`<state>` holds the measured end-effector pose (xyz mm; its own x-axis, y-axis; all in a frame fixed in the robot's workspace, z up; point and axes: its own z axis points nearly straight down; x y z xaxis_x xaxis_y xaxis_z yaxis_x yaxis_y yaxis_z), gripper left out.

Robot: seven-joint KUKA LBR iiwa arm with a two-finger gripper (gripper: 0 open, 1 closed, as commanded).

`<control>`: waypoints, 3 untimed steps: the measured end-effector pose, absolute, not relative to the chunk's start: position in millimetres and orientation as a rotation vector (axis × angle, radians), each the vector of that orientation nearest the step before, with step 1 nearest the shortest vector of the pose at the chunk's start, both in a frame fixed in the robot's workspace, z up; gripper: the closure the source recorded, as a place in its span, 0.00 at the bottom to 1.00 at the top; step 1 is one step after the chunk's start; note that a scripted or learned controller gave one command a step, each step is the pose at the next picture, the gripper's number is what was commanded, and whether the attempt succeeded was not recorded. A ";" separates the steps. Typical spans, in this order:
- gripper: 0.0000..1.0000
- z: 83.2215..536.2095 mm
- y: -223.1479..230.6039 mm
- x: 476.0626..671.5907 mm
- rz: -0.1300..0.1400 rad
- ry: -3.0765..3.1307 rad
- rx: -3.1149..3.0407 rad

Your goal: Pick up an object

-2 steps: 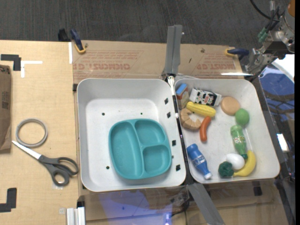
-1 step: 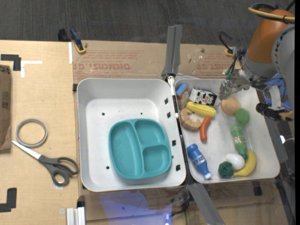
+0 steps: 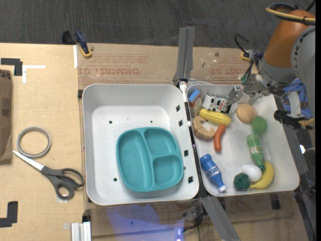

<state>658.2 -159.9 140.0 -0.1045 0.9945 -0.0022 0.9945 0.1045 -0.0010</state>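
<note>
- The tool hung at the upper edge of the right bin, at about one o'clock from the bin's middle; whether it was apart or together could not be told, and nothing showed clamped in it.
- At seven o'clock from the tool, just beside it, lay a small printed card box, flat and glossy, with a yellow banana-like toy below it.
- At five o'clock, close by, sat a tan egg-shaped ball, smooth and rounded; a green ball lay just beyond.
- Further out lay a round bread-like piece, an orange carrot, a green bottle, a blue bottle, a white ball, a dark green fuzzy lump and a curved yellow banana.
- The left bin, at nine o'clock, held a teal plastic tray with three compartments.
- On the desk, far at nine o'clock, lay steel scissors and a roll of tape.
- Risks, as I judged them: the smooth round ball could roll from a pinch; crowded items near the bin wall could be nudged or grabbed two at once; the wall might block the approach.
</note>
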 end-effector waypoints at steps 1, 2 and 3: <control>0.00 99.3 -141.3 636.4 0.007 2.292 2.131; 1.00 107.9 -141.8 636.2 0.004 2.294 2.128; 0.00 108.0 -141.7 636.3 0.004 2.294 2.128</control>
<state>636.3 -141.7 108.0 -0.0750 0.9972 -0.0076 0.9971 0.0751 0.0106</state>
